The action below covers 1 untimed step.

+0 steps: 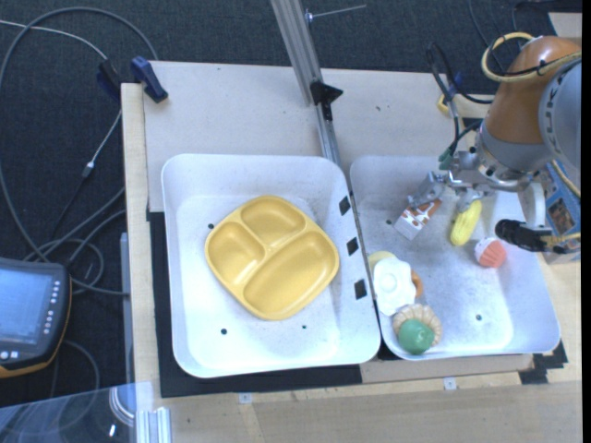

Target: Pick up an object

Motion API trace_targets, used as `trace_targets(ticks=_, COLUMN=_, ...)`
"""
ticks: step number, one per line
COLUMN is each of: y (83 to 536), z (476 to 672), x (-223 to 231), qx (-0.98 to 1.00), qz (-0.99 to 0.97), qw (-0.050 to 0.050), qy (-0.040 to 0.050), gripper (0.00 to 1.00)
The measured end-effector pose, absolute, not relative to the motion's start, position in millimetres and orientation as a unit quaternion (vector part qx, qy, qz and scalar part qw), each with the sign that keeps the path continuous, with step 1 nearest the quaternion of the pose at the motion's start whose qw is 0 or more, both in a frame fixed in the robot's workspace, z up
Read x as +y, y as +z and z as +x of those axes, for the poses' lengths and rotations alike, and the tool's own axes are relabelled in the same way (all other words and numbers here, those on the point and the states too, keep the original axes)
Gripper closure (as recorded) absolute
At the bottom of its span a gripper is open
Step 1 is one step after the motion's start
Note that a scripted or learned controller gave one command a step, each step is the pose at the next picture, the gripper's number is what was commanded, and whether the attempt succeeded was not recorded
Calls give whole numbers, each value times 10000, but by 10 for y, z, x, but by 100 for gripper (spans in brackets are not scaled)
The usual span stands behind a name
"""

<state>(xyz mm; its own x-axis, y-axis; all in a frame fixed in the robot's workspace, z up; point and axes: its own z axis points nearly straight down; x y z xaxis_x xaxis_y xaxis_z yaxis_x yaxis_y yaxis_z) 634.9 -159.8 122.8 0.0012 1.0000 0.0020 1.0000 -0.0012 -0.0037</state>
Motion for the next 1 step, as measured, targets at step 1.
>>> trace_targets(ticks=1, y=1369, z=6368, x=-1595, qx=-7074, qz=-7068, qw=-7, qy=-10, gripper=100)
